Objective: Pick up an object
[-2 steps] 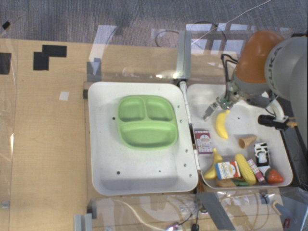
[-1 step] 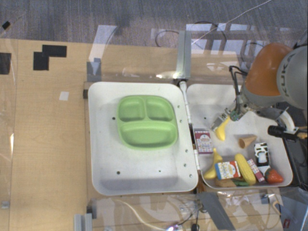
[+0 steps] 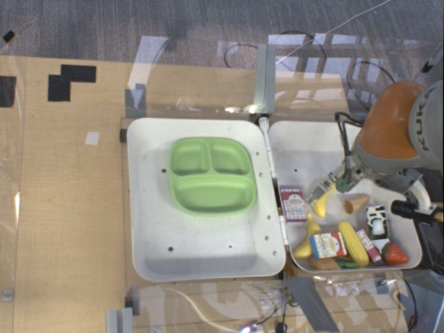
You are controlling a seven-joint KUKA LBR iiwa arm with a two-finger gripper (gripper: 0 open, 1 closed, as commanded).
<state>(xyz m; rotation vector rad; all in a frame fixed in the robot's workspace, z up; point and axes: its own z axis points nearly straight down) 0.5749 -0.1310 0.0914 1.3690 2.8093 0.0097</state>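
A light-green plastic divided plate (image 3: 211, 175) lies in the left shallow white bin (image 3: 149, 248), nearer its far edge, with two small compartments on the far side and one long compartment on the near side. Black rectangular marks (image 3: 69, 82) sit on the tan wooden bench (image 3: 62, 207) towards its far left corner, with a small pale square tag (image 3: 92, 139) nearby

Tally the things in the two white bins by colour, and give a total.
Green: 1, the divided plate
Yellow: 3, a banana, a corn cob and another banana
Red: 2, a small box and a tomato
Tan: 1, a cone
Orange and white: 1, a carton
Black and white: 1, a small toy
Total: 9
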